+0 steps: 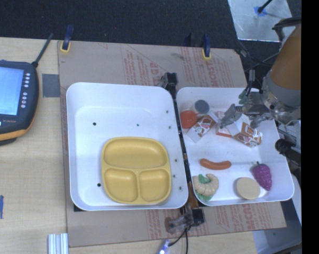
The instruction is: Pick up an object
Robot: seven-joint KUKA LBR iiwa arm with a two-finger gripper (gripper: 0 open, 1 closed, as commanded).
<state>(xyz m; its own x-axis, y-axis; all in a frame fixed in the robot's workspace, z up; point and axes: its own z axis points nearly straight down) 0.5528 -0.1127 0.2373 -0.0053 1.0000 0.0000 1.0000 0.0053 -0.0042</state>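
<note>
My pincer (238, 114) hangs spread wide, holding nothing, above the right shallow white bin (286, 194), near a red-and-white crumpled wrapper (248, 135) and an orange sausage (215, 164).

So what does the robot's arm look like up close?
The arm is chunky and rounded, grey with an orange band above the wrist. Its gripper is dark grey metal with thin finger parts, and dark cables run beside it.

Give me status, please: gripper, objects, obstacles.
Gripper low over right bin, holding nothing seen. Nearest: small carton, wrapper. Yellow tray in left bin, out of the way.
</note>
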